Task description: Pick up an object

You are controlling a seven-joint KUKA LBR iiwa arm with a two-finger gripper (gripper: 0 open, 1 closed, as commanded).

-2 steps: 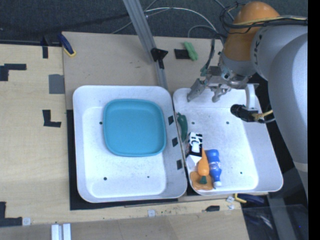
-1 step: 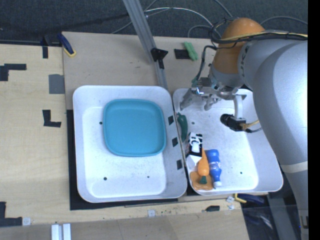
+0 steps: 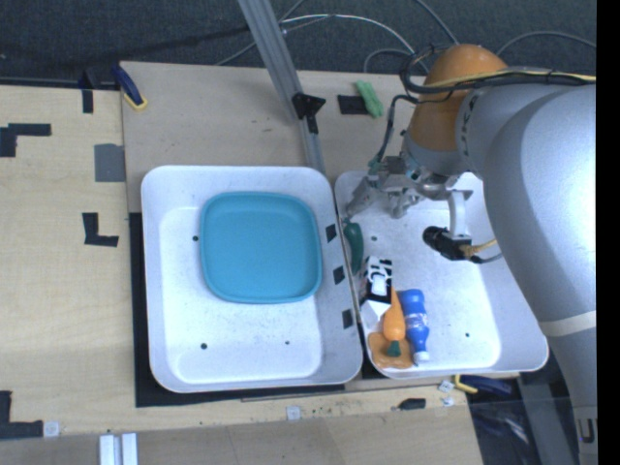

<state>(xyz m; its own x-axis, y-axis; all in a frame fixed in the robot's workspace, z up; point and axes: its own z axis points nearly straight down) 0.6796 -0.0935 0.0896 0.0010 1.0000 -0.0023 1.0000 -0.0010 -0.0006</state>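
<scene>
So the arm point(image 3: 523, 143) is hanging over the far end of the right bin point(image 3: 484, 318), and its gripper point(image 3: 387, 190) sits low by the bin's top-left corner — can't tell how the gripper's set from this angle. The stuff to grab is piled along that bin's left side: a dark green piece point(image 3: 355, 243), a black-and-white item point(image 3: 378, 279), an orange object point(image 3: 393, 325) and a blue bottle point(image 3: 415, 324) touching each other. Left bin point(image 3: 174, 356) just has a teal plate point(image 3: 260, 246) in it.
</scene>
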